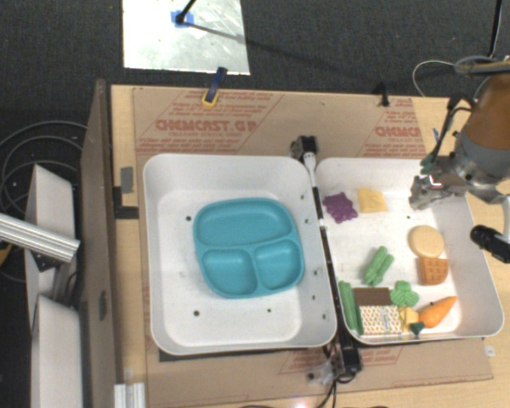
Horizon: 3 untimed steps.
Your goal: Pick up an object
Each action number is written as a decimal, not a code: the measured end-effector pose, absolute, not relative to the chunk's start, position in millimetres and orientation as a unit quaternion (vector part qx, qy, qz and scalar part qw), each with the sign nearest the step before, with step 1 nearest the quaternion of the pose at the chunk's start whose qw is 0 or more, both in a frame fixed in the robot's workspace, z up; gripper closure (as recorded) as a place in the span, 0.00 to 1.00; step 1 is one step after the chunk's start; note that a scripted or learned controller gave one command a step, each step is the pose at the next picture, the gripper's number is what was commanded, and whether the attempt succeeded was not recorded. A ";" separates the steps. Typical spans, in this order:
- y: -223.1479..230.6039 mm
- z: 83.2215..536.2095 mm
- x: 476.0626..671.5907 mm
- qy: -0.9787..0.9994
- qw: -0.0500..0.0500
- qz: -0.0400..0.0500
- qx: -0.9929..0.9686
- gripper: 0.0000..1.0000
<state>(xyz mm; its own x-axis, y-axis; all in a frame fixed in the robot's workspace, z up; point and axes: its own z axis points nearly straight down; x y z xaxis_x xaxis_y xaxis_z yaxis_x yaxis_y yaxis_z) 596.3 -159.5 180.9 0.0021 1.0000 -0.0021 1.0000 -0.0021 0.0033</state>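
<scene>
The right bin (484, 313) holds several toy foods: a purple grape bunch (340, 206), a yellow cheese wedge (371, 200), a round beige bun (426, 241), an orange-brown waffle piece (432, 269), a green pea pod (377, 266), broccoli (403, 294), a carrot (438, 311), a brown bar (371, 296) and a patterned box (381, 320). My gripper (427, 191) hangs over the far right part of this bin, right of the cheese and above the bun. I see nothing in it.
The left bin (166, 228) holds a teal divided plate (248, 246). A long green piece (347, 306) lies along the right bin's left wall. A black clamp (306, 149) sits at the bins' shared far edge. The arm's orange band (501, 109) is at the right.
</scene>
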 end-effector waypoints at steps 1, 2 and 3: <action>-157.1 177.9 597.8 0.708 0.001 0.001 0.706 0.00; -85.8 80.6 546.7 0.709 -0.003 -0.001 0.705 0.00; -110.3 85.1 593.7 0.709 0.003 0.002 0.706 0.00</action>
